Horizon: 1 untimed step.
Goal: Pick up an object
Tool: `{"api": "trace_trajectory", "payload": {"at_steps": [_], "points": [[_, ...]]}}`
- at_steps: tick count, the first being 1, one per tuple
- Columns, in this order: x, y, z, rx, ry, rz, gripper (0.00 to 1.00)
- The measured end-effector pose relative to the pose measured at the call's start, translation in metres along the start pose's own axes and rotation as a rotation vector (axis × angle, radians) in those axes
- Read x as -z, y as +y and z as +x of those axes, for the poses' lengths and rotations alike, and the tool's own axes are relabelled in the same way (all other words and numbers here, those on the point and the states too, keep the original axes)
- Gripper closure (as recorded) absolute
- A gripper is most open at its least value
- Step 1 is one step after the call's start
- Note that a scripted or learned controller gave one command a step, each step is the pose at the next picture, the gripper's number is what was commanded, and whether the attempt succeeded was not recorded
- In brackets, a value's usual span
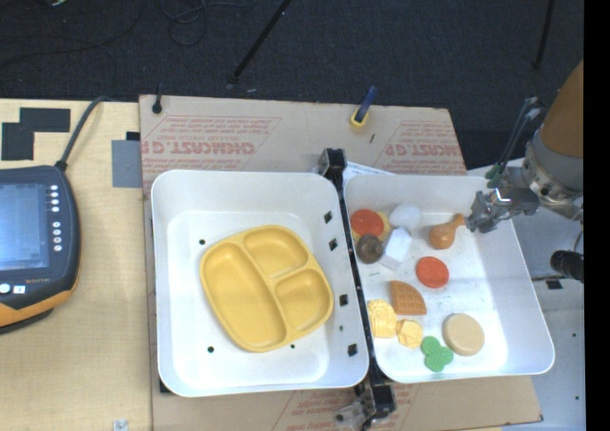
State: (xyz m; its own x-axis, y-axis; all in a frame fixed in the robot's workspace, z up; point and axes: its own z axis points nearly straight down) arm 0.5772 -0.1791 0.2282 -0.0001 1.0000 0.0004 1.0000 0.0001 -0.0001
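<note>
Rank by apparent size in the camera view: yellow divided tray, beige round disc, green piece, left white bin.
1. left white bin
2. yellow divided tray
3. beige round disc
4. green piece

All lie at similar depth, so the order looks reliable.

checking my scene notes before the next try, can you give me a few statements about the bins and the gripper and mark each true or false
1. The yellow divided plate lies in the left bin. True.
2. The gripper is over the left bin. False: it is at the upper right edge of the right bin, next to the tan pear-shaped piece.
3. The small food items are all in the right bin. True.
4. The green piece lies at the far edge of the right bin. False: it is near the front edge, beside the round beige piece.
5. A tablet-like pendant lies to the right of the bins. False: it is on the left.
</note>
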Motion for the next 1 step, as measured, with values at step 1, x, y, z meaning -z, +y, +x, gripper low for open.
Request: {"api": "trace_trajectory", "payload": {"at_steps": [1], "points": [[0.0033, -0.0082, 0.0543, 0.003, 0.003, 0.005, 1.00]]}}
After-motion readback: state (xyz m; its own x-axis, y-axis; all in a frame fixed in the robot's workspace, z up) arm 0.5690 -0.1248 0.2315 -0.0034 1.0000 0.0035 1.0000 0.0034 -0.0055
